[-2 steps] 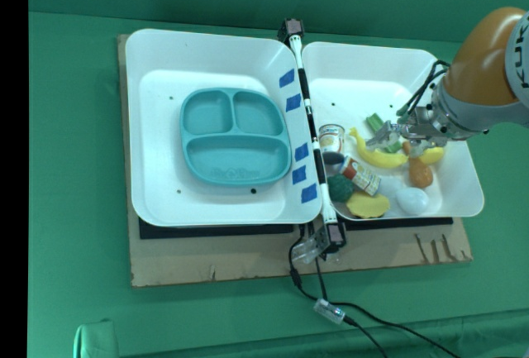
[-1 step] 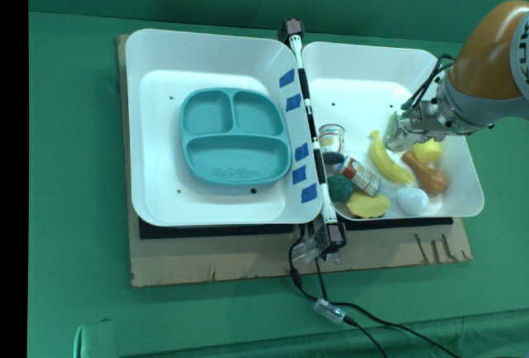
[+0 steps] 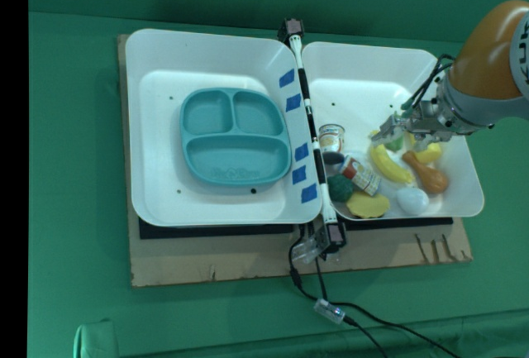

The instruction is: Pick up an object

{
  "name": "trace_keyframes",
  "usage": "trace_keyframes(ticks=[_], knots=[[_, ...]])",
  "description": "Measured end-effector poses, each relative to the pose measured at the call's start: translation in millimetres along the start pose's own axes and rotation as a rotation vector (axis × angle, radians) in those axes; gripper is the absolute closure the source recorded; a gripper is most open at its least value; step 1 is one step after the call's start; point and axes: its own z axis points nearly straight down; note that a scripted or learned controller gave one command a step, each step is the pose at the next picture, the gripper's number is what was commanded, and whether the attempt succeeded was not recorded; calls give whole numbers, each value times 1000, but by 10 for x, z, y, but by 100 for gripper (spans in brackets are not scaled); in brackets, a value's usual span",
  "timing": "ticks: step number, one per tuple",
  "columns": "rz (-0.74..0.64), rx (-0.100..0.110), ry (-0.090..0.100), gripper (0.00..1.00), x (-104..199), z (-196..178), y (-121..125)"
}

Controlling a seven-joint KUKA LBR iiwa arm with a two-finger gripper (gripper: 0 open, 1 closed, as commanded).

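Glossy white plastic bins [image 3: 149, 183], matt teal plastic tray [image 3: 235, 137] at 9 o'clock, rough brown cardboard [image 3: 207, 272] underneath, matt green cloth [image 3: 74, 141] on desk.

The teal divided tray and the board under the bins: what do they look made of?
Teal divided tray: probably moulded plastic or silicone, with an even colour, rounded compartments and a soft matte sheen. Board under the bins: looks like corrugated cardboard, dull brown with a ragged, nicked front edge.

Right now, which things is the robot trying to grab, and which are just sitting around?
For the job:
tool
banana
chicken leg
egg
small can
little bottle

Just lying about:
teal divided plate
left bin
blue tape squares
cables
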Motion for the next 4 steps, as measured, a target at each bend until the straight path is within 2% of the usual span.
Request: trace_keyframes(ticks=[1,2,3,4], knots=[[-12,12,0,0,485,320,939],[-10,12,-1,0,483,302,617],[-12,10,0,0,474,299,592],[-11,15,1,0,494,313,780]])
